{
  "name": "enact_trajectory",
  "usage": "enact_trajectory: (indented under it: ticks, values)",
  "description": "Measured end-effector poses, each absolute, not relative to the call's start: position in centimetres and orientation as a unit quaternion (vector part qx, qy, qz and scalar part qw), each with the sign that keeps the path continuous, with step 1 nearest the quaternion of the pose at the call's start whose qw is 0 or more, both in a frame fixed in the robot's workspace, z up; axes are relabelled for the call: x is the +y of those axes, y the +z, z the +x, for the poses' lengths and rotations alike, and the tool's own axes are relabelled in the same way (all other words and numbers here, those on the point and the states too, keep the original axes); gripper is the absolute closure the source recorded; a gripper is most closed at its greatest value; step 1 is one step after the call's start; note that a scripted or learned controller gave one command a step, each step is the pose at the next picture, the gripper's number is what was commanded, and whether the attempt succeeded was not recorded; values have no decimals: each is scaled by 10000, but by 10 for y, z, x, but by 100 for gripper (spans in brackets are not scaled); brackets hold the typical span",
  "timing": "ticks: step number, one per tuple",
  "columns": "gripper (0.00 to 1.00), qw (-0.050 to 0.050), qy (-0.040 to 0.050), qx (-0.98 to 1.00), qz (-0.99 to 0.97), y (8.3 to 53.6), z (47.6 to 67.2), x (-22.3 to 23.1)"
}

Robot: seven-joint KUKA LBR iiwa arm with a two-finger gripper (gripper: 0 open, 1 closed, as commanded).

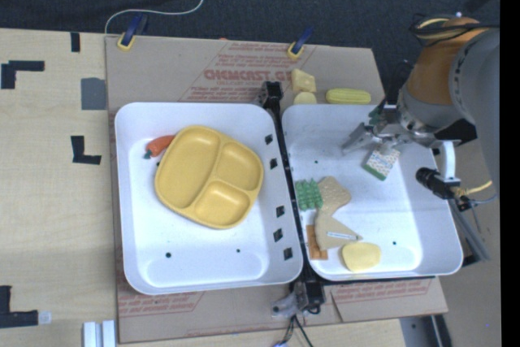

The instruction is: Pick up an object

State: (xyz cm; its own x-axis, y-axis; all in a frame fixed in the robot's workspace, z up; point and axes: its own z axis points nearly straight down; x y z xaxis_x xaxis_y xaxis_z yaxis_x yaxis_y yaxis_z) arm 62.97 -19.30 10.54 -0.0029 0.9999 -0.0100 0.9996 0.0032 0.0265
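Nearest the lens, a yellow lump lies in the right bin beside tan pieces. Farther back, the gripper hangs released, fingers spread, above a small green-and-white packet.

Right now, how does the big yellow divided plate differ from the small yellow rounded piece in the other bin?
The yellow divided plate is much larger than the small yellow rounded piece. The plate has three compartments; the piece is a plain lump. The plate lies in the left bin, the piece at the right bin's near edge. Both are yellow.
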Motion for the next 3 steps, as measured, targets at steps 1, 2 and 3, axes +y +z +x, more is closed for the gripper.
enact_trajectory:
  ticks: [1, 2, 3]
  values:
    - [0, 86, 60, 7081, 7060, 92, 601, -223]
    - [0, 12, 9, 7100, 7042, 118, 633, -137]
    - [0, 3, -8, 7073, 7070, 84, 575, -129]
